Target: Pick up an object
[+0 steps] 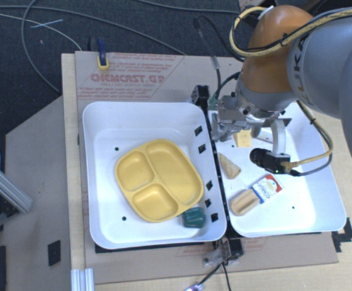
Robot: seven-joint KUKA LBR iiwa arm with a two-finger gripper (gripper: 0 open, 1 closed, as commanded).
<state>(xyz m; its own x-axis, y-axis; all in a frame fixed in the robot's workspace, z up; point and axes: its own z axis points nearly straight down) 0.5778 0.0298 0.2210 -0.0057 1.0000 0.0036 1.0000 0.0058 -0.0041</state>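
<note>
My gripper (232,126) hangs over the left edge of the right bin (321,217), close to the wall between the two bins. Just below and right of it lies a small pale yellow block (243,139). A tan wedge (229,165) rests further toward the front, beside the divider. A tan bread-like roll (243,202) and a white packet with red and blue print (266,188) lie together near the bin's front. In the left bin (97,162) sit a yellow divided plate (157,179) and a dark green lump (194,217) at the plate's front right corner.
The grey arm with its orange band (278,35) covers the back of the right bin. A black connector with a yellow cable (266,159) hangs over the bin's middle. Cardboard (133,74) lies behind the bins, and loose cables cross the dark floor at the back left.
</note>
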